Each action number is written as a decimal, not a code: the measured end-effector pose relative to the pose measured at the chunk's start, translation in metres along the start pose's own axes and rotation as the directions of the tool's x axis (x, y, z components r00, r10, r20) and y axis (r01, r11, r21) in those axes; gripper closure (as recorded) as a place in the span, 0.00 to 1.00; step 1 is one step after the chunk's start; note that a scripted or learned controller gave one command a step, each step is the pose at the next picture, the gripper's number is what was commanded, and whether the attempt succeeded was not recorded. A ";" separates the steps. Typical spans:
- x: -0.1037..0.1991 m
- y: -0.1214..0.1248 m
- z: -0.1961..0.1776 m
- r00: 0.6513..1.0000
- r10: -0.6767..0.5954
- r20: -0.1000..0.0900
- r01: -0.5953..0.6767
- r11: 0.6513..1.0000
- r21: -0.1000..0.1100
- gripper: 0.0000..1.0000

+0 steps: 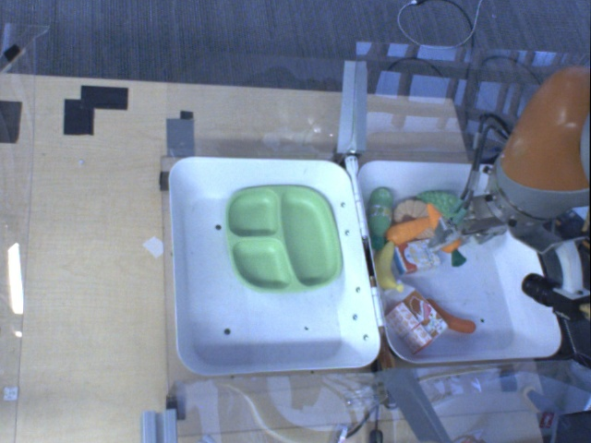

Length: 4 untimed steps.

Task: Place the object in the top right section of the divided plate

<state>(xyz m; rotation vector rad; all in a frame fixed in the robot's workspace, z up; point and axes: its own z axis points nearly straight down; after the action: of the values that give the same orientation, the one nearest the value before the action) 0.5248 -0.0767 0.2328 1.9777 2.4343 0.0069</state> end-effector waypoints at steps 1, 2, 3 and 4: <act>0.061 0.033 -0.004 0.966 -0.259 0.000 0.259 0.966 0.000 1.00; 0.115 0.110 -0.055 0.964 -0.264 -0.001 0.264 0.964 -0.001 1.00; 0.190 0.104 0.003 0.986 -0.165 -0.003 0.165 0.986 0.003 1.00; 0.202 0.108 0.025 0.987 -0.163 -0.002 0.163 0.987 0.002 1.00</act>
<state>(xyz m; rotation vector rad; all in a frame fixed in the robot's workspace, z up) 0.5895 0.1430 0.2082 1.7738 2.5898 0.0053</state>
